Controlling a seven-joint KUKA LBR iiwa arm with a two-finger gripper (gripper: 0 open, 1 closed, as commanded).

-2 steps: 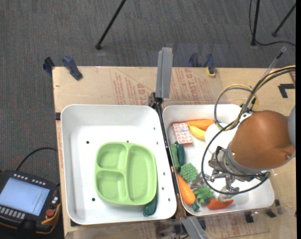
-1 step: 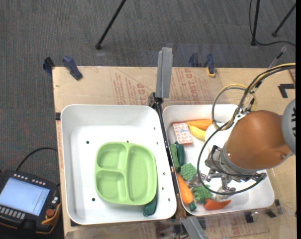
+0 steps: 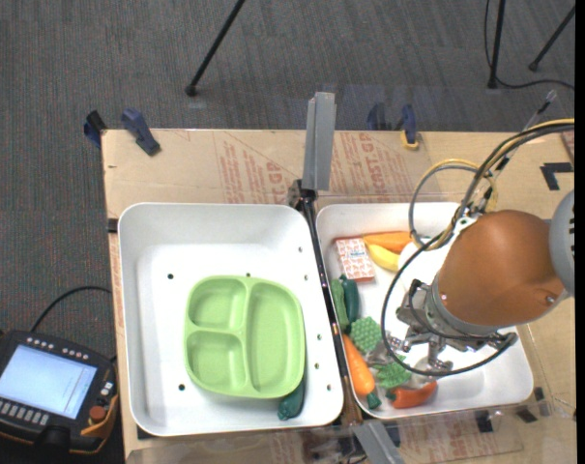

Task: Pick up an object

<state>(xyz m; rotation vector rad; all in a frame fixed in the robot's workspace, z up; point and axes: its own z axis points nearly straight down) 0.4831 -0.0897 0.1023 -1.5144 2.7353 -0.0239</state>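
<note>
Orange wrist band [image 3: 500,269] uppermost, masking centre of right bin [image 3: 510,380]. Gripper [image 3: 420,344] below it, low over toy food; fingers hidden, state not readable. Around it: carrot [image 3: 359,365], green waffle piece [image 3: 368,334], red pepper [image 3: 412,394], dark cucumber [image 3: 348,301], red-patterned card [image 3: 355,258], yellow and orange pieces [image 3: 387,249]. In left bin [image 3: 142,259]: green divided plate [image 3: 245,336], dark green item [image 3: 291,404] at its corner.

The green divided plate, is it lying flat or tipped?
Flat: the green divided plate rests on the left bin floor, compartments facing up.
</note>
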